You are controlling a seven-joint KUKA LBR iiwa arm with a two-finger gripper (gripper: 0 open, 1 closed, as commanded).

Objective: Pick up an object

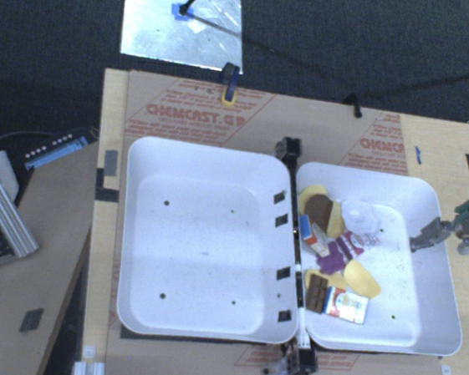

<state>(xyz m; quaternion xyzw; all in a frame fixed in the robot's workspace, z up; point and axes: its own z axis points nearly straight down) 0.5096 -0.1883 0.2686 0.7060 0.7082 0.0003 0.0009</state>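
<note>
End effector: at the right bin's right rim, about mid-height of that edge, reaching in from the surface's right side. Looks to hang just over the rim, not down among the things. Whether it's open or closed — can't tell, too small and blurred. Nothing seen between its tips.

Right bin: holds all the things, bunched vs. its left wall, along the divider betw. the two bins.

Left bin: bare white floor w/ a few dark dots.

Clear plastic piece: nearest thing to the end effector — lies left of it, a touch toward the bin's far edge. Bare bin floor betw. them.

Yellow chip-shaped piece: left and toward the near edge; long axis runs slantwise, far-left to near-right.

Purple packet: just left of the yellow piece, touching the clear piece's low side.

Brown round piece: far-left of the pile, resting on a yellow thing.

Small box, red and white: near-edge end of the pile, beside a dark brown bar.

Key relation: the whole pile lies to the left of the end effector — apart, not touching. My read: next move needs travel leftward across the bin, then a drop. Clear piece is the shortest reach, but crowded by neighbours.
</note>
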